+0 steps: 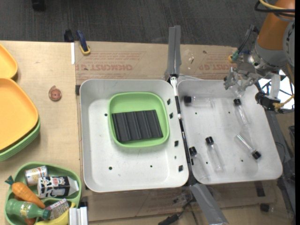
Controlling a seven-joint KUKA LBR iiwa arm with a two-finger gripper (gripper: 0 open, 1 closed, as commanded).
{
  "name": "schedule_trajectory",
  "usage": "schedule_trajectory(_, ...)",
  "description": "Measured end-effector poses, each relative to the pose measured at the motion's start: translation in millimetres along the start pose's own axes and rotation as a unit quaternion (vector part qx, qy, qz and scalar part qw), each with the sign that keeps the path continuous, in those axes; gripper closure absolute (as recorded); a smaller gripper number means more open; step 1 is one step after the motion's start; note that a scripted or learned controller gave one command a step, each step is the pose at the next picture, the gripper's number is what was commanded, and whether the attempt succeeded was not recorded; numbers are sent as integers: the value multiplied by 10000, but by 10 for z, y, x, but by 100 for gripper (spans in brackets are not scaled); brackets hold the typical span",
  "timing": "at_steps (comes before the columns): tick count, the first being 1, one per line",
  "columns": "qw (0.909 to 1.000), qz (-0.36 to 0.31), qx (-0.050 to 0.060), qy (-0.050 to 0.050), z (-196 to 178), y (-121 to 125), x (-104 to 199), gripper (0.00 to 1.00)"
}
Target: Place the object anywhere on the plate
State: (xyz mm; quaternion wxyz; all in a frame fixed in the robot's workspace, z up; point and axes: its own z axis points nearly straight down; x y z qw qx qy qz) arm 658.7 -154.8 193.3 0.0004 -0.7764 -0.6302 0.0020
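From my remote seat I saw the arm (274,27) reaching in over the far right corner of the right bin (267,172), its orange band up near the frame's top edge. The gripper (239,81) hung above that bin's back edge, and I could not tell whether it was released or clenched; nothing was visibly caught in it.

The right bin held clear vials with black caps. One vial (240,110) lay just below the gripper, cap toward the back wall. Another vial (247,146) lay tilted near the right wall, its cap toward the front. A third vial (213,153) lay near the bin's middle, cap toward the back. A loose-looking black cap (187,99) sat near the back left corner.

In the left bin (93,172) the green plate (138,102) rested toward the back, carrying a dark ribbed slab (138,125) across its middle.

On the worktop (51,60) to the left lay stacked yellow plates (16,121), and a green bowl of toy groceries (40,196) sat at the front corner.
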Motion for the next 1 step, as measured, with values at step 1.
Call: schedule_trajectory(1, 10000, 3, -1, 1, -1, 1, -1, 0)
